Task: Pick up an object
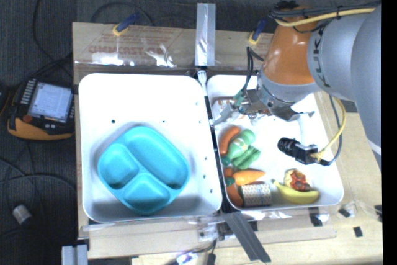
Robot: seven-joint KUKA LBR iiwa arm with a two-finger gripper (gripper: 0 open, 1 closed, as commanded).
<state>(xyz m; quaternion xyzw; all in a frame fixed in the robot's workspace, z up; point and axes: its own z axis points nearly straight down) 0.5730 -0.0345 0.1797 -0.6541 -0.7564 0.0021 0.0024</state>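
End effector [239, 105] sits low over the back of the right bin [332, 186]; cannot tell its state. Nearer the front from it, along the bin's left wall: toy carrot [228, 136], green vegetable [242, 149], second carrot [247, 176], grater [256, 195], banana [298, 195]. Blue divided tray [142, 167] lies in the left bin [99, 90].

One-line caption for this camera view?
KUKA arm's gripper hovers over the right bin of toy food; blue tray in the left bin.

Blue tray [144, 169], white bins [93, 133], orange carrot [247, 176], yellow banana [298, 195].
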